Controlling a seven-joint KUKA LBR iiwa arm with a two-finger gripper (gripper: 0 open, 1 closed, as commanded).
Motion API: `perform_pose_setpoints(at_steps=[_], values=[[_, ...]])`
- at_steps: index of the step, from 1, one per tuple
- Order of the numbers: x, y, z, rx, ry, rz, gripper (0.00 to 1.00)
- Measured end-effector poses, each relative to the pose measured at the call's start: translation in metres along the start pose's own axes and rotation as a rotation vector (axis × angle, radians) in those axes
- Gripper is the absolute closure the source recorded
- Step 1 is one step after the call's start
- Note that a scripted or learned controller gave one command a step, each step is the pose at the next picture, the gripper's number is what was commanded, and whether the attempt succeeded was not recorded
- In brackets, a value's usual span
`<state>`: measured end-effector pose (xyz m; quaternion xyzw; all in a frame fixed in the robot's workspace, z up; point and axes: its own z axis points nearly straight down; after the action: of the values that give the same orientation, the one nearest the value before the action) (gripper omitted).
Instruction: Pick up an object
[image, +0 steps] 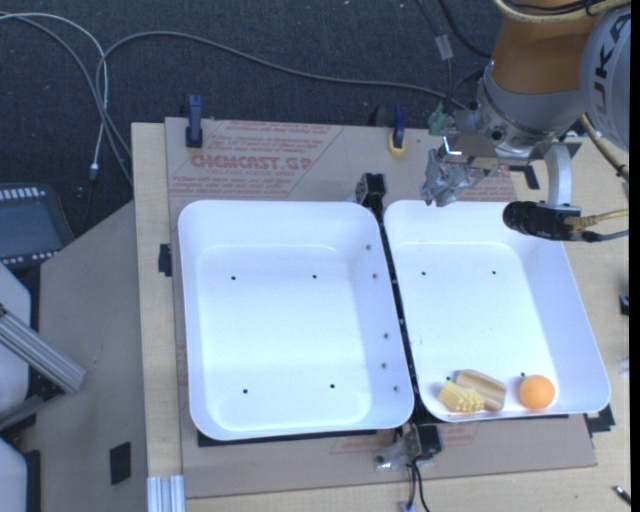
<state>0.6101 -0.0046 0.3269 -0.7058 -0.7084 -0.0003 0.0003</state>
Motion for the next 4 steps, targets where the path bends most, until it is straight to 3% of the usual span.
perform_pose_setpoints(at_steps=[1, 2, 3, 4], values=[[0.019, 0.053, 0.006, -0.001, -0.001, 0.002, 1.00], [-0.021, 0.012, -0.158, -0.016, -0.001, -0.017, 1.00], [0.003, 0.010, -0.006, 0.011, -0.001, 0.003, 1.00], [0.008, 0.056, -0.005, 0.000, -0.001, 0.003, 1.00]])
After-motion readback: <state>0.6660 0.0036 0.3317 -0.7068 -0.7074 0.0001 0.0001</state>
